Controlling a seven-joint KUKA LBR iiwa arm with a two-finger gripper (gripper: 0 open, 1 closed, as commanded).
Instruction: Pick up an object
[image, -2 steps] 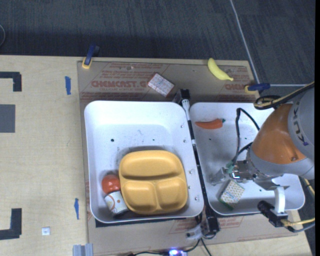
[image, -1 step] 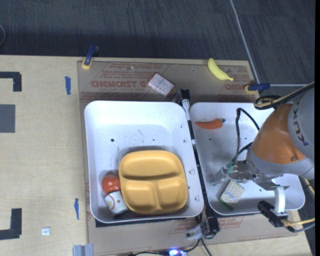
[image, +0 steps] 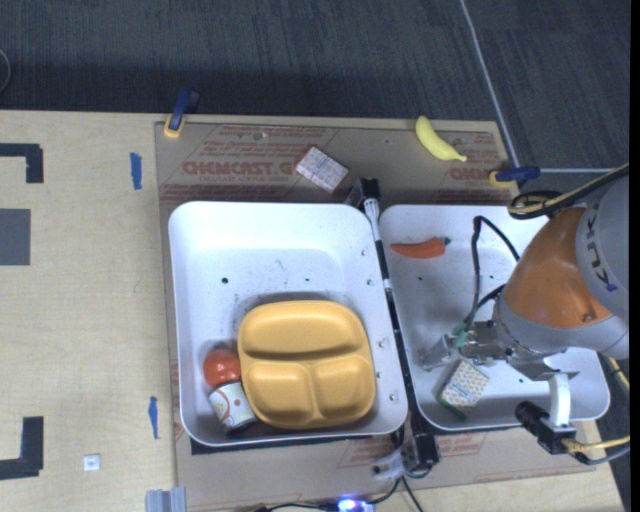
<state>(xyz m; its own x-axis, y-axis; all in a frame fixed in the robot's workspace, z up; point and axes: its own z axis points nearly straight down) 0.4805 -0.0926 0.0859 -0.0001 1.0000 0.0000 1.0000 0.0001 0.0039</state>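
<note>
Camera view, looking down at a slant. Arm (image: 560, 290) enters from the right and bends over the right bin (image: 590, 400). Gripper (image: 462, 345) hangs low near that bin's middle; whether it is open or closed cannot be told. Packet (image: 464, 383), a small flat patterned thing, lies on the bin floor just below the gripper in the picture, toward the near wall, its long axis tilted on a diagonal. Carrot (image: 418, 248) lies well apart by the far wall. Left bin (image: 200, 240) holds a yellow tray (image: 305, 360) with a ball (image: 222, 367) and cup (image: 232, 403) beside it. Banana (image: 438, 140) and card (image: 320, 168) lie on the board behind the bins. Judged nearest target: the packet.
</note>
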